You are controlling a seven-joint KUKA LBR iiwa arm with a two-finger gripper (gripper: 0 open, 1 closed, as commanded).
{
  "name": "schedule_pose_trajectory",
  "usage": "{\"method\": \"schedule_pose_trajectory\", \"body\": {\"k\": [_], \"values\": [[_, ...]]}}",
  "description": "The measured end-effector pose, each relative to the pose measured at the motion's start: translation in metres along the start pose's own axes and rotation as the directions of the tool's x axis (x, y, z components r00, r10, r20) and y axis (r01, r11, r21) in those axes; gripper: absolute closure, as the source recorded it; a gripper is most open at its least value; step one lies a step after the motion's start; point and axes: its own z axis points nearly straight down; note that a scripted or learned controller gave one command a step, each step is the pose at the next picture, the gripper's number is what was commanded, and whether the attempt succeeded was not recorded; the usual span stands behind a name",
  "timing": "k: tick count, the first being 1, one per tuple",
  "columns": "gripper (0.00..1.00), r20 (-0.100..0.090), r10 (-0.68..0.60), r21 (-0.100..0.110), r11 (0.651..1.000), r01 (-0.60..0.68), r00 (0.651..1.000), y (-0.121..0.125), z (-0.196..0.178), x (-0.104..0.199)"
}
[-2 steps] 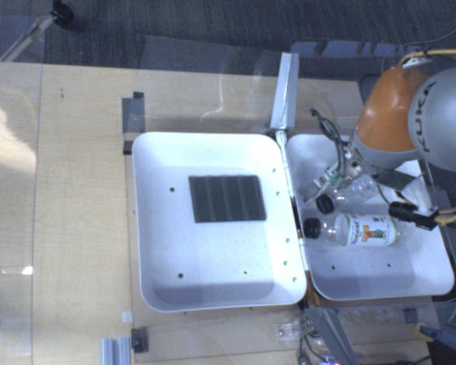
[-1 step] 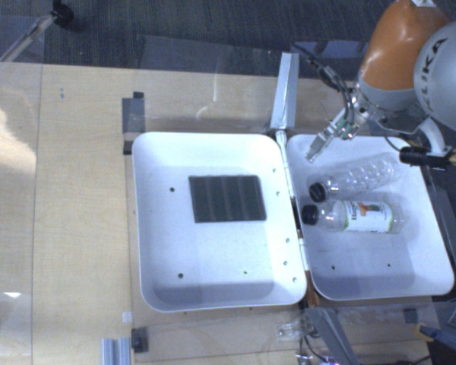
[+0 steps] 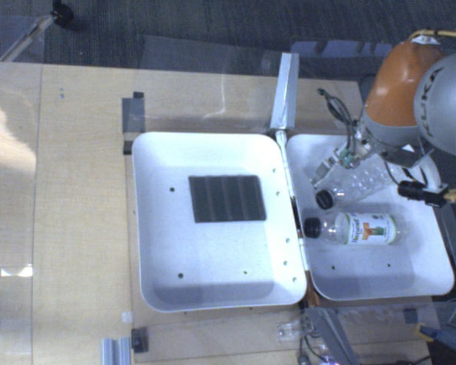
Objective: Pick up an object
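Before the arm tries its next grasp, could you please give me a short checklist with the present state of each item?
1. Clear plastic bottle with green-orange label lies flat in right white bin: ok.
2. Second clear bottle, unlabelled, lies apart from it: ok.
3. Gripper is above the unlabelled bottle: ok.
4. Something between the fingers: cannot tell.
5. Dark ribbed rectangular pad is in left white bin, away from the grasp: ok.

arm (image 3: 429,90) in from upper right of frame, orange band up top, wrist angled down-left. gripper (image 3: 348,157) low at right-centre of frame, tip pointing left.
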Motion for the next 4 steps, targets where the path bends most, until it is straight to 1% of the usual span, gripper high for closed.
{"method": "schedule_pose_trajectory", "body": {"k": [1, 2, 3, 4], "values": [[0.00, 0.004, -0.126, -0.005, 0.992, 0.126, 0.992, -0.023, 0.031, 0.023], [0.00, 0.004, -0.150, -0.005, 0.989, 0.150, 0.989, 0.014, 0.033, 0.018], [0.00, 0.001, -0.154, -0.002, 0.988, 0.154, 0.988, -0.033, -0.017, 0.045], [0.00, 0.004, -0.059, -0.006, 0.998, 0.059, 0.998, -0.030, 0.031, 0.045]]}}
